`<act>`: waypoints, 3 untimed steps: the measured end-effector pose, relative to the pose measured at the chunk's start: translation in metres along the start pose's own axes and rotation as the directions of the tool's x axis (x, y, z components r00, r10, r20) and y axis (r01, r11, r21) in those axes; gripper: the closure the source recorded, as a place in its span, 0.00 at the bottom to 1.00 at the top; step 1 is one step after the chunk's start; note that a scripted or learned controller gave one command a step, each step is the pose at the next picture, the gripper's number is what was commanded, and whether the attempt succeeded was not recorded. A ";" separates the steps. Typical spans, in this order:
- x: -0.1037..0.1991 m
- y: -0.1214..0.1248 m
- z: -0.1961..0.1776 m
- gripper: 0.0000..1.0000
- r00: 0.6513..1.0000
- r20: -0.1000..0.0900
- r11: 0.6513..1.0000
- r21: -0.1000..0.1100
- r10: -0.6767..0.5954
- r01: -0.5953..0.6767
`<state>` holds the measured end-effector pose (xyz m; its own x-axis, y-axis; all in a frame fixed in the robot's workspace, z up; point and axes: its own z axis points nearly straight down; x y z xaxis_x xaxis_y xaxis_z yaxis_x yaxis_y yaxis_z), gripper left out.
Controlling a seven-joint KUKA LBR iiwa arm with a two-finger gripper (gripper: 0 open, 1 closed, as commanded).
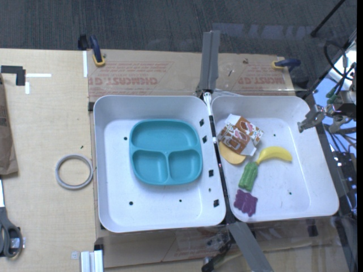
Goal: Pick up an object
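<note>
light: bright, even | shadows: soft | glare: white bins [113, 208] slightly washed out | focus: mildly soft

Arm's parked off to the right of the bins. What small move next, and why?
Probably bring the end effector left and over the banana. It sits at the right bin's right rim, above nothing graspable, and the banana is the nearest object, with bare floor around most of it, unlike the snack packet lying on the tan piece.
</note>
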<state>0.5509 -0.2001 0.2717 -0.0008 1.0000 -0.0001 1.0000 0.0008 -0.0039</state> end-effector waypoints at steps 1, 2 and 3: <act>0.040 0.001 0.160 0.00 0.993 -0.001 0.993 0.002 0.114 -0.114; 0.081 -0.055 0.176 0.00 0.932 0.005 0.932 -0.013 -0.363 0.363; 0.086 0.002 0.181 0.00 0.969 0.001 0.969 -0.002 -0.248 0.248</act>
<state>0.5522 -0.1146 0.0907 -0.2492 0.9684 0.0003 0.9684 0.2492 -0.0018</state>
